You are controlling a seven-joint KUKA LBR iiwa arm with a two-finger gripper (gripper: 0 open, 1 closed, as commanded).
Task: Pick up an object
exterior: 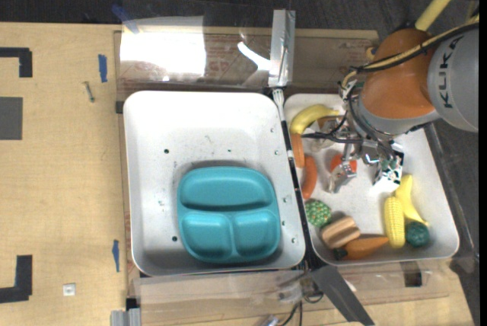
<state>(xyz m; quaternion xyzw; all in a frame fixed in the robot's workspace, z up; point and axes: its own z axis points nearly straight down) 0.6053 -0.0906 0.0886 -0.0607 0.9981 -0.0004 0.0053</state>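
Note:
My gripper (363, 170) hangs low over the middle of the right bin (445, 229), beneath the arm's orange band (396, 88). Its two fingers (339, 175) stand apart, so it is open, and I see nothing held between them. Toy foods lie around it. A yellow banana (310, 117) is at the bin's back left and an orange sausage (308, 177) along the left wall. A green piece (318, 211), a burger (340, 229) and a carrot (368, 246) sit at the front. A corn cob (394, 220) and a green broccoli (416, 234) lie at the front right.
The left bin (152, 126) holds a teal divided plate (228, 212) in its front half. A clear plastic sheet (198, 50) lies behind the bins. Cardboard bench top (53, 187) spreads to the left.

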